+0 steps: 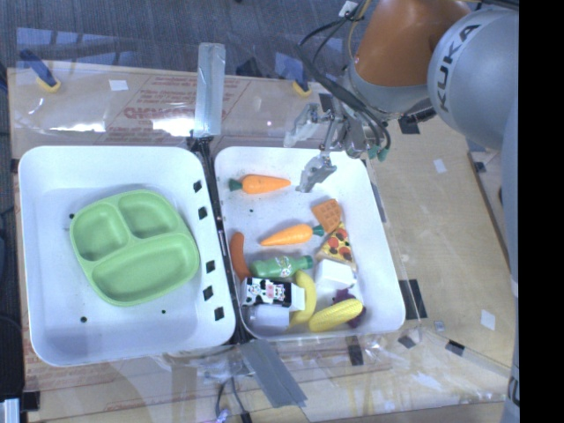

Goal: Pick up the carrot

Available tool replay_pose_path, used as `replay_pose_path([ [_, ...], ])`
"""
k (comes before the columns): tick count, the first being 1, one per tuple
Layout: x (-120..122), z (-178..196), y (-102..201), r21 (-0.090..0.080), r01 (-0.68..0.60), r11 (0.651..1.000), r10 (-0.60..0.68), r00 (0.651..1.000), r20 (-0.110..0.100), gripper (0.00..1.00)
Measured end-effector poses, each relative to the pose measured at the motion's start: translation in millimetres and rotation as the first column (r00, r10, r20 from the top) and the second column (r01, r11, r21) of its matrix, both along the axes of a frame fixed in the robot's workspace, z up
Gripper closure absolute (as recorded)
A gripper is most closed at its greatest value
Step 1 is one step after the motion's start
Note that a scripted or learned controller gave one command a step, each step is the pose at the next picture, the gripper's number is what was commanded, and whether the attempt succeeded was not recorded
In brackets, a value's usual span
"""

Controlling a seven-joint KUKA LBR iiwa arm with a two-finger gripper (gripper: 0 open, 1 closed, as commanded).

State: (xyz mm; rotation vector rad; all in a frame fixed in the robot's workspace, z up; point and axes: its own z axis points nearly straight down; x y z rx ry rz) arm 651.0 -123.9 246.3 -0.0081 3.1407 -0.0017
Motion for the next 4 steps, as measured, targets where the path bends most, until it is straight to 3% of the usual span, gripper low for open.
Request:
replay_pose_path([
  [1,-41,-137,-36,0.003,0.042,0.999,-0.042,0.999,-0.013,0.00],
  [2,-69,-153,-6,0.001,0.033,0.999,-0.033,0.999,0.006,0.00],
  [3,-120,-153,-37,-0.001,0.038,0.999,-0.038,0.999,0.003,0.00],
  [4,-118,-143,-35,-0.001,0.029,1.000,-0.029,1.000,0.006,1.00],
])
